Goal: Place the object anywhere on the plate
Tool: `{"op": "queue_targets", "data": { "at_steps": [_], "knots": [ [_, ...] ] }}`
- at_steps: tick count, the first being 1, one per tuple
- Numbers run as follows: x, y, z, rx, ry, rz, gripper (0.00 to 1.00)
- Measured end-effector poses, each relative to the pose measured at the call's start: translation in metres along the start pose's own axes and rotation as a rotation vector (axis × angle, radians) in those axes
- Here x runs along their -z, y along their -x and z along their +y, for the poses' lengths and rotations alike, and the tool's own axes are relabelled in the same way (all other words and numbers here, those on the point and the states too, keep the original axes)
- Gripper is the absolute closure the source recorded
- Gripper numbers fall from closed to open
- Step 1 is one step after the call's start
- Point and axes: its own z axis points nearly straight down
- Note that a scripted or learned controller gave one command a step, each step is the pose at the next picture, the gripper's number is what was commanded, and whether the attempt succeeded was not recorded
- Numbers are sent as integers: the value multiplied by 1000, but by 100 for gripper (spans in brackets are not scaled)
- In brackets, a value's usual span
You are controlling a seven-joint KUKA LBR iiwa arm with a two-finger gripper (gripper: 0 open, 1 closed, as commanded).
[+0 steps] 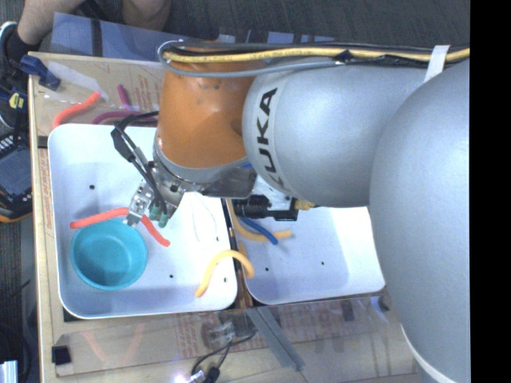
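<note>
A round blue plate point(109, 256) with a raised rim sits in the front left corner of the left bin point(72, 158). A long orange-red strip point(97, 219) lies just behind the plate, running from the plate's far edge to the right, where its other end point(158, 236) comes out below the gripper. My gripper point(149, 208) hangs over the middle of this strip, right beside the plate's back right rim. The gripper's body hides the strip's middle, so I cannot see whether it is gripped.
A yellow curved piece point(221, 265) lies across the rims where the two bins meet. Blue and yellow pieces point(261, 231) lie in the right bin point(335, 278) under the arm. Orange and purple items point(80, 108) rest on the bench behind the left bin.
</note>
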Motion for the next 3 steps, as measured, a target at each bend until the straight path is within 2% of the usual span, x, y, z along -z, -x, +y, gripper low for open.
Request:
{"op": "queue_targets", "data": {
  "at_steps": [1,2,3],
  "knots": [
    [9,-9,9,140,3,-2,100],
    [-40,18,-14,193,1,0,100],
    [-27,-13,-3,472,1,1,100]
  ]
}}
